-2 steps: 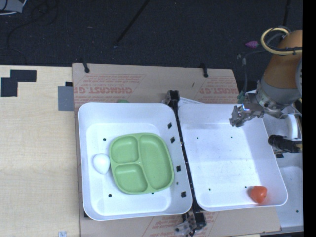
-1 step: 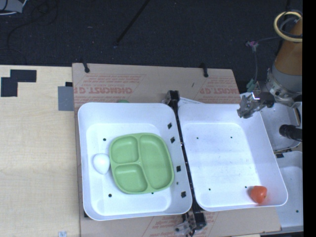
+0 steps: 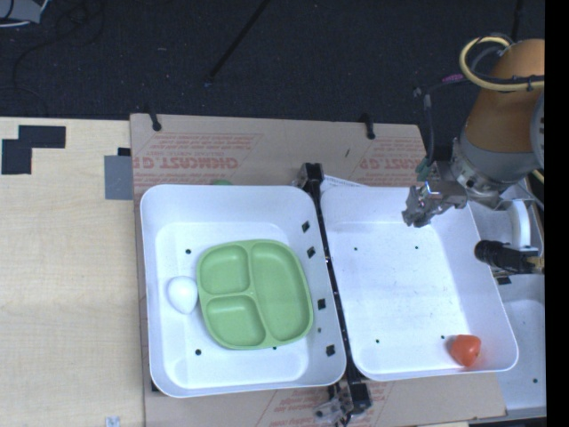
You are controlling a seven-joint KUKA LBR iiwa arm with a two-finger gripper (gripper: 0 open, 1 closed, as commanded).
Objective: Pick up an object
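A small red-orange object (image 3: 464, 350) lies in the near right corner of the right bin (image 3: 391, 238). In the left bin (image 3: 169, 212) rest a green divided plate (image 3: 253, 293) and, touching its left side, a white egg-shaped object (image 3: 182, 294). My gripper (image 3: 420, 213) hangs over the far right part of the right bin, well away from the red-orange object, and nothing shows between its fingers. The view is too coarse to show how the fingers stand.
A black divider (image 3: 322, 274) runs between the two bins. The arm with its orange band (image 3: 511, 87) comes in at the upper right. A black fixture (image 3: 502, 256) sits just outside the right bin's right wall. Brown cardboard (image 3: 267, 154) lies behind the bins.
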